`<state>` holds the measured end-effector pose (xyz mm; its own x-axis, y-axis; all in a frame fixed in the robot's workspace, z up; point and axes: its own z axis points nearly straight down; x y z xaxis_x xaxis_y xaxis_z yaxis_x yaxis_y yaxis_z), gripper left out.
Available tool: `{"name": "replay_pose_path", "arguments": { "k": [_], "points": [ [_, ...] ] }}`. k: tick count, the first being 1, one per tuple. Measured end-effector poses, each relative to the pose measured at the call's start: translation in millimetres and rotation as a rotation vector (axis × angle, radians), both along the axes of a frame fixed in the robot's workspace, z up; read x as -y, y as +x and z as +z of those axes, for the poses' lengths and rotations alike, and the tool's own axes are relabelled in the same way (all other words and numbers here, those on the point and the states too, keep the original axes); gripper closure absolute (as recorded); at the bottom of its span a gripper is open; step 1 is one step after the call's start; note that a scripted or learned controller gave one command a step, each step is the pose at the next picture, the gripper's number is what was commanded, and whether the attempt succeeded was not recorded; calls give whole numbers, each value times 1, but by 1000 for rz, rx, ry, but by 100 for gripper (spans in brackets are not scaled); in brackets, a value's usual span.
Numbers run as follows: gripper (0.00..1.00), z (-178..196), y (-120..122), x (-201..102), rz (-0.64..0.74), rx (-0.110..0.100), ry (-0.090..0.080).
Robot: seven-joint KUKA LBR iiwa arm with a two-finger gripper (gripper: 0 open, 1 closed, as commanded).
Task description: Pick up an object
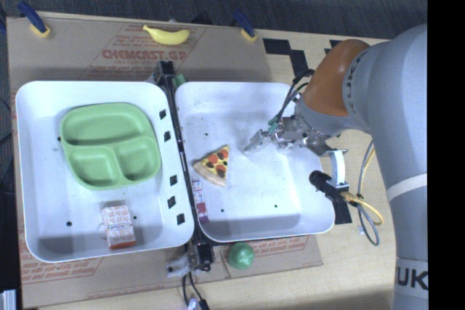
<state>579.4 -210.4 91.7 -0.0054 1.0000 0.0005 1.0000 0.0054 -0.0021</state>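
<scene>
Hovering over the right bin [290,218], the gripper [256,142] sits near the pizza slice [213,165]; whether it is spread or pressed together, I cannot tell.

Green tray [109,144], yellow banana [167,34], orange-red pizza slice [215,164].

Divided tray [109,144] + small carton [118,225] in left bin [29,178]; pizza slice [214,165] in right bin [290,218], gripper [256,142] just right; ball [240,255] near side; banana [167,33] far.
</scene>
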Motion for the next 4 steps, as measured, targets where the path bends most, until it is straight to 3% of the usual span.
{"name": "replay_pose_path", "arguments": {
  "k": [1,2,3,4],
  "points": [
    [0,37,-67,-33,1,-1,0],
    [0,0,31,0,0,0,1],
    [100,11,32,-1,4,1,1],
    [100,138,4,1,-1,4,-2]
  ]
}}
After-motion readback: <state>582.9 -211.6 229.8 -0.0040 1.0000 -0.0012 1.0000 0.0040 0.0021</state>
